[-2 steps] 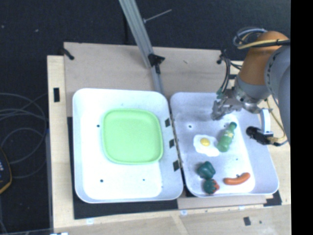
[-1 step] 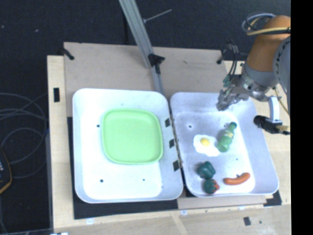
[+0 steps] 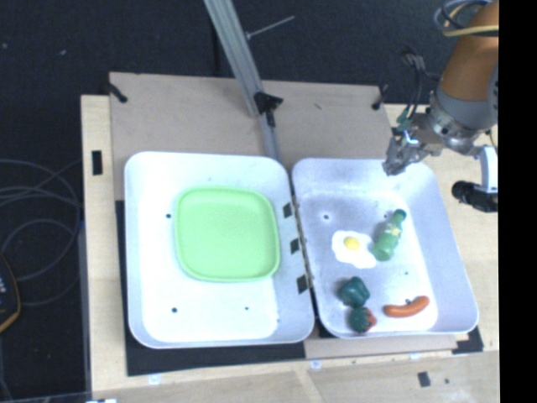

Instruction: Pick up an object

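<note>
Over the far edge of the right bin (image 3: 436, 191) hangs the hand (image 3: 399, 159), carried by the arm (image 3: 466, 74) reaching in from the right. Whether it is spread or closed cannot be told from this angle, since its tip is small and dark against the bin's white; nothing is seen gripped in it.

By the look of things the pick has not yet happened. All the loose things lie on the floor of the right bin: a green bottle (image 3: 388, 235) near the bin's middle, a fried egg (image 3: 353, 248) just left of the bottle and touching or nearly touching it, a green pepper (image 3: 354, 290) nearer the bin's front edge, a small dark green and red thing (image 3: 362, 318) just in front of the pepper, and a sausage (image 3: 406, 307) to the right of those two. Left of the right bin sits the left bin (image 3: 143, 225), holding a green plate (image 3: 226, 233).

The bottle is the nearest candidate; measured from the bottle, the hand stands toward the bin's far edge, well apart and apparently above. What is left, judging from this, is the whole descent, the grasp and the lift.
</note>
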Motion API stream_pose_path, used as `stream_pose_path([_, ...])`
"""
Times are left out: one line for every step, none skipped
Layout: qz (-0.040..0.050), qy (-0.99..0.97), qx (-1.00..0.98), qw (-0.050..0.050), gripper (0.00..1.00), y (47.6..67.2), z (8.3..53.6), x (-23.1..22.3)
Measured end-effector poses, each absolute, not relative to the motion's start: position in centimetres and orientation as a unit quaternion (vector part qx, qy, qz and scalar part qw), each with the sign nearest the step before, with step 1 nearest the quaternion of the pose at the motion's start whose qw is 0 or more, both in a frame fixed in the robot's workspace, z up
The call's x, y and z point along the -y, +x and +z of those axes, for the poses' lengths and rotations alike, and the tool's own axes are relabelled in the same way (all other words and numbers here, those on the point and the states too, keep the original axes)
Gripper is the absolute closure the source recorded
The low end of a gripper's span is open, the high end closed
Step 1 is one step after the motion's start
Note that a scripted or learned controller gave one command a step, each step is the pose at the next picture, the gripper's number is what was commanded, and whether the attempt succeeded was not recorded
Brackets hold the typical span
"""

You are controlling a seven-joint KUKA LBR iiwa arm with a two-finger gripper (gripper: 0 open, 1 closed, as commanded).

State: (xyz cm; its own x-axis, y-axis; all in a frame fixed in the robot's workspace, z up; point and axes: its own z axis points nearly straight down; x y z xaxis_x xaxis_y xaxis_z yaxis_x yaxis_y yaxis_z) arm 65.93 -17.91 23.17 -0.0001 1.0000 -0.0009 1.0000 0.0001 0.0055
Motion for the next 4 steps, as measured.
stream_pose_path([0.0003,0.706,-0.708,0.000,1.00,64.6,22.4,13.4])
stream_pose_path([0.0002,0.706,-0.708,0.000,1.00,63.4,21.8,8.2])
stream_pose_path([0.0012,0.706,-0.709,0.000,1.00,62.1,23.4,2.9])
stream_pose_path([0.0004,0.706,-0.708,0.000,1.00,60.6,22.6,-1.9])
